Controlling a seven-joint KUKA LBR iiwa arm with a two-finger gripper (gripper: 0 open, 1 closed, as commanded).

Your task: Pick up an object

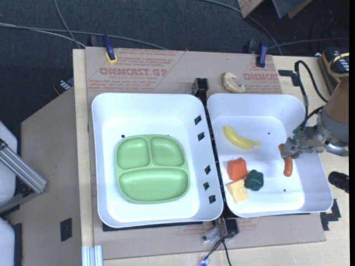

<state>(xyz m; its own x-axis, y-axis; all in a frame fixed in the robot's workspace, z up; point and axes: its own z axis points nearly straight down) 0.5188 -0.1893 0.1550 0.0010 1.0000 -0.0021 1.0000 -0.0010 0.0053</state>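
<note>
In the camera view, the grey arm's gripper (pixel 292 147) sat low in the right white bin (pixel 310 201), just above a small orange-red sausage-shaped toy (pixel 287 165). Nothing looked lifted yet, so the pick seemed undone.

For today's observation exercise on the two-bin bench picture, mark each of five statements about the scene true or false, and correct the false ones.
1. The green divided tray lies in the left bin. True.
2. The banana lies in the left bin. False: it lies in the right bin.
3. The hand is over the right bin, above a small red-orange sausage-shaped piece. True.
4. The dark green object sits on the bench outside both bins. False: it is in the right bin, beside the red-orange block.
5. A pale yellow block lies near the right bin's front edge. True.
</note>
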